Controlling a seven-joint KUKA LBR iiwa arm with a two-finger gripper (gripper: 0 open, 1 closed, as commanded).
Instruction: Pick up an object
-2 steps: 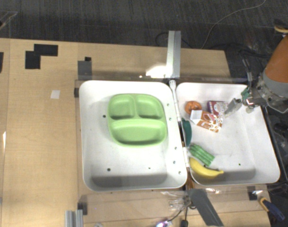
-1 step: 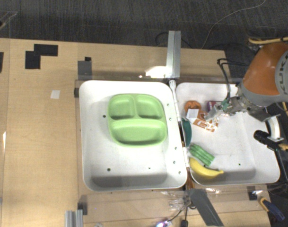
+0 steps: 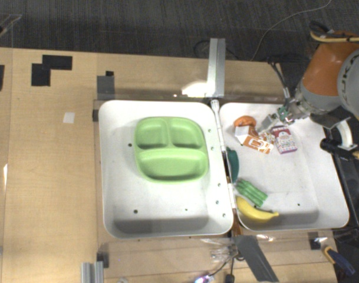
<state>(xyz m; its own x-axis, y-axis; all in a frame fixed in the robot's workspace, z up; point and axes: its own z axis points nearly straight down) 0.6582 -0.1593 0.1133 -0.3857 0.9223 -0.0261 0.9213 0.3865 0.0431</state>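
- Nearest me, at the front wall of the right shallow white bin [image 3: 320,217], I see a yellow curved banana [image 3: 256,210] lying on its side
- Just behind it, touching or almost touching, sits a green ridged oblong item [image 3: 251,191], tilted toward the divider between the bins
- Along that divider I make out a dark green slim object [image 3: 232,162] lying lengthwise against the bin's left wall
- In the left shallow white bin [image 3: 117,175] a light green plastic tray with three compartments [image 3: 170,147] lies flat, roughly in the middle
- Farther back in the right bin I have a cluster: a small orange-and-white packet [image 3: 257,143], a white-and-purple printed packet [image 3: 285,140] just beside it, and an orange rounded item [image 3: 244,122] behind them near the back-left corner
- The two-finger gripper [image 3: 283,115] hangs over the back of the right bin, just behind the packets, beside a grey flat piece [image 3: 266,122]; I cannot tell how its jaws stand or whether anything is in them
- The grey arm with its orange band [image 3: 329,69] enters from the far right
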